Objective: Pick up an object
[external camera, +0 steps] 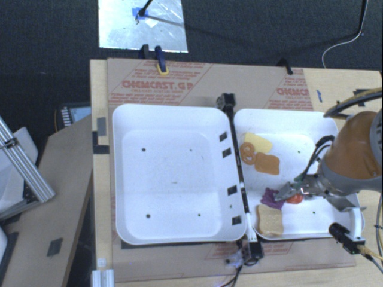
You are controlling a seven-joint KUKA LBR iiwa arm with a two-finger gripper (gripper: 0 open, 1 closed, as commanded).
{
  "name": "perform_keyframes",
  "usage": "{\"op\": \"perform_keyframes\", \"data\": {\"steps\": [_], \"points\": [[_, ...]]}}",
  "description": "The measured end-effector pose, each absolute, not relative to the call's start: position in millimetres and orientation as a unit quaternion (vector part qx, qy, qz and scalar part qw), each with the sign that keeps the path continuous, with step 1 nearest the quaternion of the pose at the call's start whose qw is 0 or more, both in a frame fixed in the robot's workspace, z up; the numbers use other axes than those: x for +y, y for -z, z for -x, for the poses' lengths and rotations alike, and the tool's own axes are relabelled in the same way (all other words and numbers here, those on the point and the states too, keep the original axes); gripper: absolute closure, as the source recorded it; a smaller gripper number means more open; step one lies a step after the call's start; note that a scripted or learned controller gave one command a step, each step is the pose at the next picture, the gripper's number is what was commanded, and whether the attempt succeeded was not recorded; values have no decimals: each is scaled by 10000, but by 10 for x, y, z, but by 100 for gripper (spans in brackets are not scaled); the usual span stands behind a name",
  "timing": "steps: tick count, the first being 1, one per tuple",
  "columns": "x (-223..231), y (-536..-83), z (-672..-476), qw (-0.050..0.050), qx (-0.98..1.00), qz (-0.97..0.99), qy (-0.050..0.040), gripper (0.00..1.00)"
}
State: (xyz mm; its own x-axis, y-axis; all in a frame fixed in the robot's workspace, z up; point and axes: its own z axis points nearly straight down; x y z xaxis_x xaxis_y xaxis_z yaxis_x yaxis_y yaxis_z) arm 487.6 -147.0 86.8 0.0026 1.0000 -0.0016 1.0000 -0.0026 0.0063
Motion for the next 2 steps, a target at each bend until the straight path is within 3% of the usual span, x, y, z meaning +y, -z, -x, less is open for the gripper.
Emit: {"op": "perform_keyframes", "data": {"steps": [1,2], "points": [[-1896,-3250,-5435,108,7084,-7057,-43,0],[-1875,-3274,-5416,39,7099,-7043,-17,100]]}}
